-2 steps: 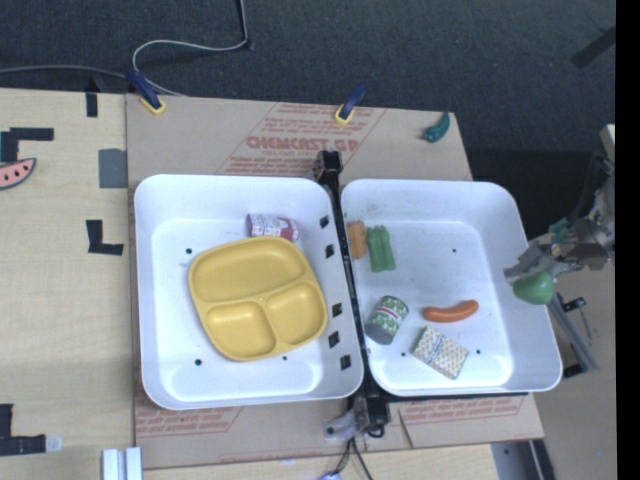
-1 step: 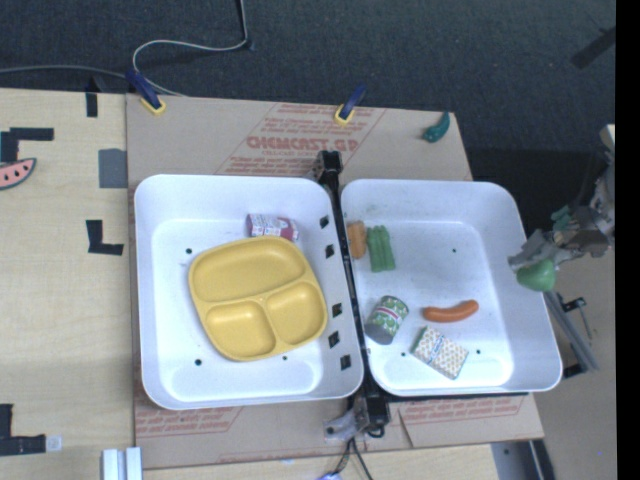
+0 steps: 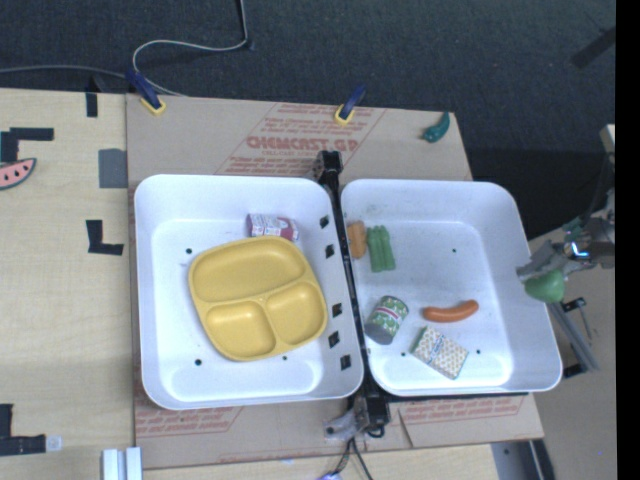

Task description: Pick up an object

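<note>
1. My gripper (image 3: 560, 258): at the right edge of the scene, just outside the right wall of the right-hand shallow white bin (image 3: 500, 203). A rounded green object (image 3: 546, 287) sits at its tip; I cannot tell whether I am open, closed, or holding that piece.
2. Orange sausage-shaped toy (image 3: 450, 312): closest candidate, lying flat in the right bin, right of centre, apart from its neighbours. I judge it the easiest pick; I should close across its narrow width, not along its length.
3. Small patterned packet, square and flat (image 3: 440, 353): near-right part of the same bin, just nearer than the sausage. Low profile; likely to slip under the fingers.
4. Small grey-green tin can lying tilted (image 3: 386, 319): left side of the right bin, close to the dividing wall. May roll; approach squarely over its body.
5. Green ribbed block (image 3: 380, 248) and small orange piece (image 3: 356, 239): far-left of the right bin, side by side, the orange piece hard against the wall. Little finger room there.
6. Yellow three-compartment plastic tray (image 3: 258, 298): centre of the left-hand white bin (image 3: 160, 268); too broad for me, I judge.
7. Small red-and-white can on its side (image 3: 272, 227): just beyond the tray's far edge, touching or nearly so.
8. Advice to self: come down vertically, clear of bin walls, on an isolated item.
</note>
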